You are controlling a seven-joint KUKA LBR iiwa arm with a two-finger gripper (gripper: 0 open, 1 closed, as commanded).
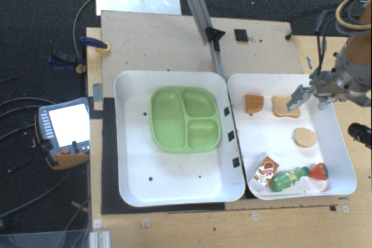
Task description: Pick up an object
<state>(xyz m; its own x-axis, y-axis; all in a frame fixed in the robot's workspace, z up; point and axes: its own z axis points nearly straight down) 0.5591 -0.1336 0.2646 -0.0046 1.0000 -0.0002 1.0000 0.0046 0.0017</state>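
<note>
My gripper (308,101) hangs over the far part of the right bin (343,142), open with nothing between its fingers. One fingertip (294,100) hovers at the right edge of a tan toast slice (284,107). A smaller orange-brown bread piece (254,103) lies to the left of the slice. A round beige cookie (304,137) lies nearer the front. Along the front wall sit a small red-and-white carton (265,171), a green bottle (288,178) on its side and a red strawberry-like piece (318,171).
The left bin (131,171) holds a green divided plate (186,119). A grey pole (197,3) slants down to the seam between the bins. The arm's body (354,61) stands over the right bin's far right corner. A handheld pendant (64,130) lies off the bench to the left.
</note>
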